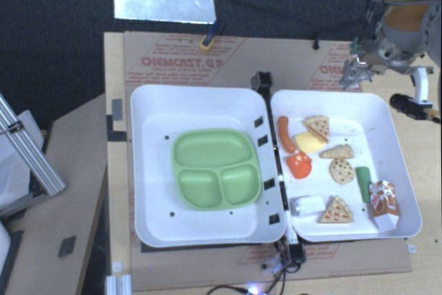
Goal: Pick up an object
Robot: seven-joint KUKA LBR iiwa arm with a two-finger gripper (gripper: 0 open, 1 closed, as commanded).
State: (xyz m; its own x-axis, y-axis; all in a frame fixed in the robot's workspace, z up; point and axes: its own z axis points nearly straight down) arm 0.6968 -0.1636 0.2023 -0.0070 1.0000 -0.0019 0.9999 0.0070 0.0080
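The two-finger metal gripper [352, 74], fingers apart and empty, is held beyond the right white bin's [396, 126] far edge; a descent is required.

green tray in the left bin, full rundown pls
The pale green plastic divided tray lies flat, right side up, near the middle of the left white bin. It has rounded corners and three compartments: one wide along the far side, two smaller along the near side. All three look bare. It touches only the bin floor.
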